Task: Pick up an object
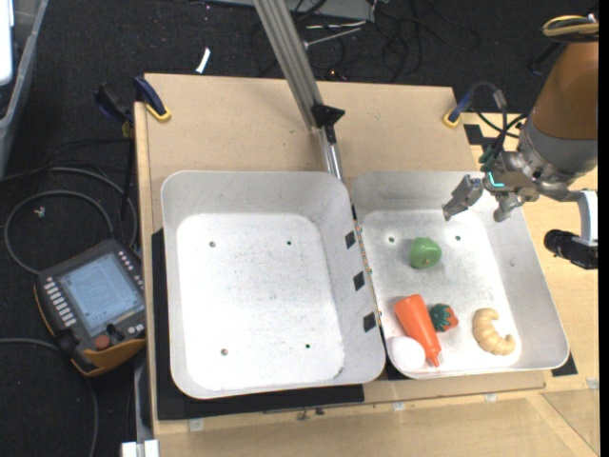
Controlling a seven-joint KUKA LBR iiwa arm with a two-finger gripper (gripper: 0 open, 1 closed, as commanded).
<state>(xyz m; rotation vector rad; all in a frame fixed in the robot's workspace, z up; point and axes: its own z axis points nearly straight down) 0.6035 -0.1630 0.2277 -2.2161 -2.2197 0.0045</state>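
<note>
The right bin (533, 284) holds a green round object (425, 252) near its middle. Along its front lie an orange carrot-shaped toy (417, 322), a white egg-like object (408, 353), a small green and orange toy (442, 317) and a tan croissant-shaped piece (493, 331). My gripper (485, 201) hangs over the back right part of this bin, fingers spread wide and open with nothing between them. It is up and to the right of the green object, well apart from it.
The left bin (190, 208) lies beside the right one. A metal pole (290, 50) slants across the back of the bench. Clamps (152, 98) sit at the bench's back corners. A teach pendant (90, 298) lies on the floor at left.
</note>
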